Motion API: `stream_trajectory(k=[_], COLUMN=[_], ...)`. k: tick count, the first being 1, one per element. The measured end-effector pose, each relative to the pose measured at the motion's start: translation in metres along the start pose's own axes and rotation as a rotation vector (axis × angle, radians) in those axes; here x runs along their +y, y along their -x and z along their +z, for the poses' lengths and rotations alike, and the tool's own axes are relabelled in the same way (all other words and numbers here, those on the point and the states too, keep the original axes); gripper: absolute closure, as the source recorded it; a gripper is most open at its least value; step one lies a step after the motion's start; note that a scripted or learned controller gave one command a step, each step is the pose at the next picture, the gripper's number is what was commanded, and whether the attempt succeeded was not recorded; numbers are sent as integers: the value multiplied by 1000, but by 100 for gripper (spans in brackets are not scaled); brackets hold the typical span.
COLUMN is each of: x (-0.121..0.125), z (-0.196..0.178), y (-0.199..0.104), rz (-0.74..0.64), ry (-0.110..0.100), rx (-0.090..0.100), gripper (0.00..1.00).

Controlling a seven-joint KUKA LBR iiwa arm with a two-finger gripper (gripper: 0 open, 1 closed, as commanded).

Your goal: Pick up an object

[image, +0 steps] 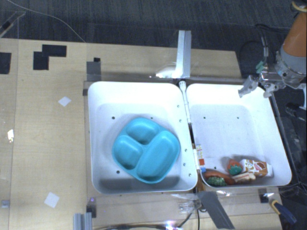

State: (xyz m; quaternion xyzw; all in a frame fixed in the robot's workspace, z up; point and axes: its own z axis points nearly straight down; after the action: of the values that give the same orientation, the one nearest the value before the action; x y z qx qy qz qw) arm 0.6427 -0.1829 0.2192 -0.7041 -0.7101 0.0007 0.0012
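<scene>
Arm enters at the upper right of the frame, orange band visible at the edge. Gripper (256,84) hangs over the far right corner of the right bin (230,123), just inside its top rim. Cannot tell from this angle how the hand is set; nothing is seen in its grasp.

Left bin (103,128) holds a blue divided dish (146,149), three compartments, sitting low and centre. It is wide, smooth and curved, so likely a poor target for a two-finger pinch unless taken by a rim.

Right bin: a small cluster in the lower right corner, against the near wall. A white packet (252,167) with red print lies on its side, with a green-and-orange toy (234,168) touching its left end. Another green piece (215,180) lies further left, close to the divider.

Step in hand, as I judge it: approach and choose a target. The cluster is well apart from the gripper, down the frame along the same bin.

To do it well:
- Travel high down the frame, then descend straight.
- Favour the packet; straddle its short width.
- Keep off the near wall, since a finger could catch the rim.
- Crowding risks a double grab or a nudge.
</scene>
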Motion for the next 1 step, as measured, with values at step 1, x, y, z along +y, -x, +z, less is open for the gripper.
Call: stream_trajectory(k=[1], x=[-18], z=[126], y=[13], rz=[-24], ry=[4], rx=[0], gripper=[0])
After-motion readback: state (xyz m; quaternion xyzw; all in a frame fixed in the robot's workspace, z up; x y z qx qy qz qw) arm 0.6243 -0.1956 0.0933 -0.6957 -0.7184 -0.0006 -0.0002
